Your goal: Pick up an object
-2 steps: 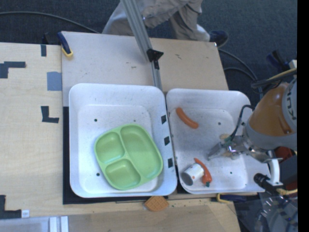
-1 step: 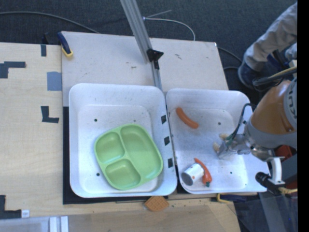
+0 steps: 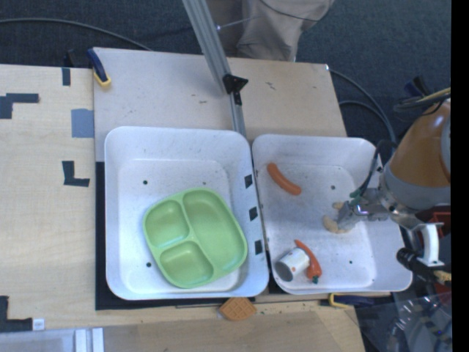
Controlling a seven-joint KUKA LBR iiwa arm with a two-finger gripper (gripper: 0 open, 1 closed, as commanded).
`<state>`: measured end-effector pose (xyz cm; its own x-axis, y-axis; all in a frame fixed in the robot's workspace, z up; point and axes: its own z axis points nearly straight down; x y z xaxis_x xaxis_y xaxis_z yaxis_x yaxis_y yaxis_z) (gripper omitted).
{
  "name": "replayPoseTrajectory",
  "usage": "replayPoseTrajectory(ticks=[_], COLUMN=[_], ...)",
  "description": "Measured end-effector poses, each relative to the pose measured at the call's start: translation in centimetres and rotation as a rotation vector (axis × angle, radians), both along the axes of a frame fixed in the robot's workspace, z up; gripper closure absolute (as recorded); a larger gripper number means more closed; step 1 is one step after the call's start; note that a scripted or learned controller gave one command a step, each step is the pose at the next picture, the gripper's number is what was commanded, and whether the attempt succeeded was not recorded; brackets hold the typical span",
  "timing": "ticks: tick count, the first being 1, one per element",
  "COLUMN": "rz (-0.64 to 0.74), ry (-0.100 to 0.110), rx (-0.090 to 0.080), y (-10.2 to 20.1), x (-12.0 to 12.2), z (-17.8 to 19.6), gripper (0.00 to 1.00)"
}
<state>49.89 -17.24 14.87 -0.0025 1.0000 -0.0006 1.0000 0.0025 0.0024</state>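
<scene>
1. Reaching in from the right, my hand (image 3: 350, 215) sits low in the right bin (image 3: 315, 149), at a small tan object (image 3: 335, 223) lying on the bin floor — it touches the tips
2. Whether my hand is wide, narrow or closed on that piece, I cannot tell
3. An orange sausage-shaped piece (image 3: 283, 179) lies further back in the same bin, well apart
4. Near the front rim, a white cup (image 3: 292, 264) lies on its side just beside a carrot (image 3: 310, 259)
5. The left bin (image 3: 132, 141) holds a green divided plate (image 3: 194, 237) — three compartments
</scene>
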Motion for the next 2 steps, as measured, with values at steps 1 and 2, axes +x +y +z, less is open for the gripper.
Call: replayPoseTrajectory(ticks=[1,2], rz=[-0.001,-0.001], ry=[-0.002,-0.001], rx=[-0.001,-0.001], y=[0.0,0.5], x=[-0.3,-1.1], z=[6.2,11.3], gripper=[1.00,1.00])
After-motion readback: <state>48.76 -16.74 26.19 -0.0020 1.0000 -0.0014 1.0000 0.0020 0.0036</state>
